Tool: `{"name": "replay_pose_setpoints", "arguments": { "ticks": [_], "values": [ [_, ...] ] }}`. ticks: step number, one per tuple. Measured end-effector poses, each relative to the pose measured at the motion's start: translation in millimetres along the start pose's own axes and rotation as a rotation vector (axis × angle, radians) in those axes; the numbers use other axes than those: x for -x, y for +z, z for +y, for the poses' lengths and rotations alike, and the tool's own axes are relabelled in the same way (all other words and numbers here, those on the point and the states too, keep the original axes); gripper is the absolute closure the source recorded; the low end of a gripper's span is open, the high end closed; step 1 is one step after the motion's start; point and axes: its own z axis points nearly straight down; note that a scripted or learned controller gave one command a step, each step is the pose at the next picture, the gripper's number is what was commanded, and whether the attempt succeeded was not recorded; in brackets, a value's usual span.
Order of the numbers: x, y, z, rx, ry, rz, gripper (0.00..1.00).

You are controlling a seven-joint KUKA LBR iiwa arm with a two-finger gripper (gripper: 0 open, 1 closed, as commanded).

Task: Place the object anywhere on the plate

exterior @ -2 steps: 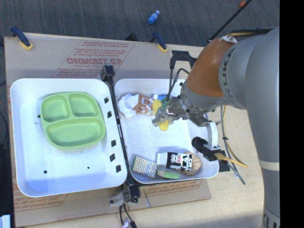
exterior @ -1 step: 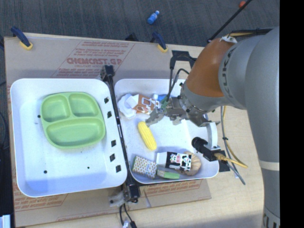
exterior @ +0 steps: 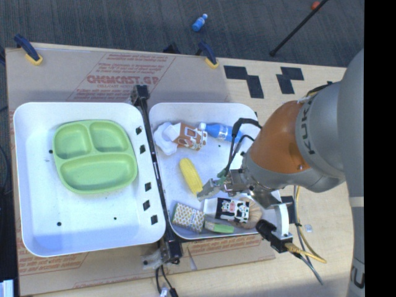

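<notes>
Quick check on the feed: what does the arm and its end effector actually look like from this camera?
The arm is bulky, rounded and grey, with a glossy orange band above the wrist; part of a dark "KU" marking shows beside the band. Black cables loop along the wrist. The end effector is a small metallic grey assembly with a black-and-white patterned block beside it.

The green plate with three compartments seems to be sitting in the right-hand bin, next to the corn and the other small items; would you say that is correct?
Not quite. The camera view shows the green plate in the left bin, on its own. It does have three compartments. The corn and the other small items lie in the right bin, where the arm's claw is reaching.
</notes>
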Motion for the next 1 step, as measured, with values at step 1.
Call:
{"name": "replay_pose_setpoints", "arguments": {
  "ticks": [1],
  "values": [
    [56.8,-59.4,0.7,0.004,0.001,-0.001,0.0]
  ]
}}
